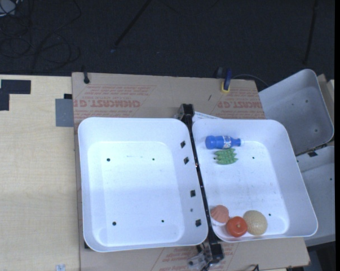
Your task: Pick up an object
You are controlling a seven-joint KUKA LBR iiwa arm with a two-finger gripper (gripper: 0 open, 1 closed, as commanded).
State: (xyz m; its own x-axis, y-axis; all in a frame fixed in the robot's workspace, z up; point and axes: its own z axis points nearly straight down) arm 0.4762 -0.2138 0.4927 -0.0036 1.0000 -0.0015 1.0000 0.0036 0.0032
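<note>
1. Gripper: whether it is open or closed cannot be told.
2. The right bin [279,176] has a bare middle; the left bin [136,188] is smooth white.
3. A blue bottle [222,142] lies by the far wall, with a green knobbly piece [226,157] just beside it.
4. A pink piece [219,213], a round red ball [236,226] and a beige ball [255,222] crowd the near rim.

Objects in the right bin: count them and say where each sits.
5. Blue bottle and green piece near the far wall; pink shell-like piece, red ball and tan ball clustered at the near edge.
</note>
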